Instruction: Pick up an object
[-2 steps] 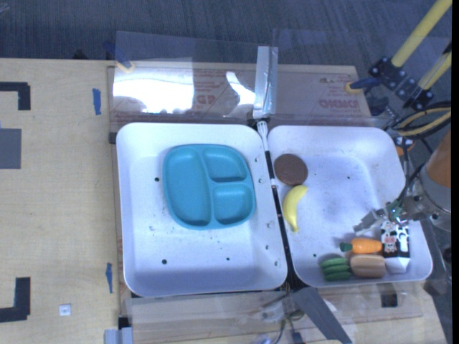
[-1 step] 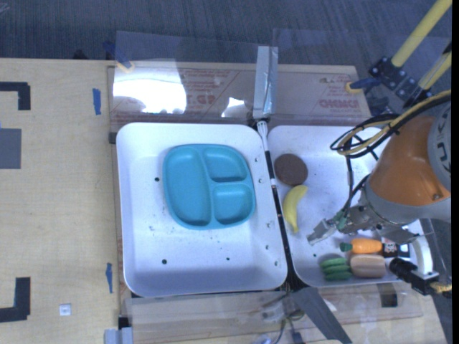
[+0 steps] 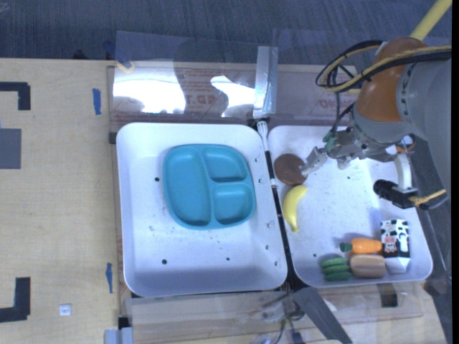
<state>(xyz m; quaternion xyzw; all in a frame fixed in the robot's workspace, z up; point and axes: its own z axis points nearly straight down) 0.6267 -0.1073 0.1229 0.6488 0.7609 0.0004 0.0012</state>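
Pale wooden bench (image 3: 50, 213) against blue-grey carpet (image 3: 179, 6).

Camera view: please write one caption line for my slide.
KUKA arm's end effector beside a brown disc in the right bin, above a banana; blue divided tray in the left bin.

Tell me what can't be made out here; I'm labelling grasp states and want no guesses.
- Gripper: too small and blurred in the camera view to tell whether it touches the brown disc.
- Carton: print too small to read.
- Green item: too small to identify, tight beside the hot dog.
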